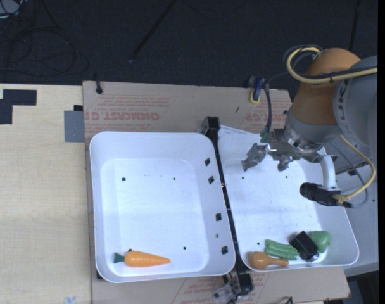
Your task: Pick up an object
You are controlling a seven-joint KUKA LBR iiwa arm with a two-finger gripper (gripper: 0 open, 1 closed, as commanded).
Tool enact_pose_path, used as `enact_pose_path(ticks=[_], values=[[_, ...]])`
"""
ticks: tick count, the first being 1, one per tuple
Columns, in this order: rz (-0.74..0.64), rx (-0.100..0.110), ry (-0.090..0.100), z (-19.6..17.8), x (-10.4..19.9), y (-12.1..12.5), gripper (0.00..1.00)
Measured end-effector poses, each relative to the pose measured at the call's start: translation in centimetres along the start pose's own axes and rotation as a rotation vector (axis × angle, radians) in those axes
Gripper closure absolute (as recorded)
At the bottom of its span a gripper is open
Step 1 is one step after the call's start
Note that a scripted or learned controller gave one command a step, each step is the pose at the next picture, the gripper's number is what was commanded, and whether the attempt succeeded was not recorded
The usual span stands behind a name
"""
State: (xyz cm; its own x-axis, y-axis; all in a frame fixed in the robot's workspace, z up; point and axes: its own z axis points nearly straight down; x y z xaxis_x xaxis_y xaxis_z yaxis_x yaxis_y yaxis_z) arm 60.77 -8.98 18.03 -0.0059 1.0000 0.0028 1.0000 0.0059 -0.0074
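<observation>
An orange toy carrot (146, 259) lies at the front of the left bin (104, 163). In the right bin's (344, 223) front corner sit a green pod-shaped toy (280, 249), an orange-tan pear-shaped toy (267, 261), a black block (304, 245) and a green rounded piece (320, 238). My gripper (268, 158) hangs over the back part of the right bin, its two fingers spread apart with nothing between them. It is well behind the cluster of toys.
A black divider with clips (219, 195) runs between the two bins. Both stand on a cardboard sheet (148, 106). A black cylindrical attachment (320, 194) juts from the arm over the right bin. Cables loop around the orange wrist (322, 87).
</observation>
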Motion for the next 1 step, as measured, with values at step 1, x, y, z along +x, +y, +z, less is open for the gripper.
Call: enact_pose_path(ticks=[1], values=[[0.002, -0.008, -0.002, -0.73, 3.61, 3.79, 0.0]])
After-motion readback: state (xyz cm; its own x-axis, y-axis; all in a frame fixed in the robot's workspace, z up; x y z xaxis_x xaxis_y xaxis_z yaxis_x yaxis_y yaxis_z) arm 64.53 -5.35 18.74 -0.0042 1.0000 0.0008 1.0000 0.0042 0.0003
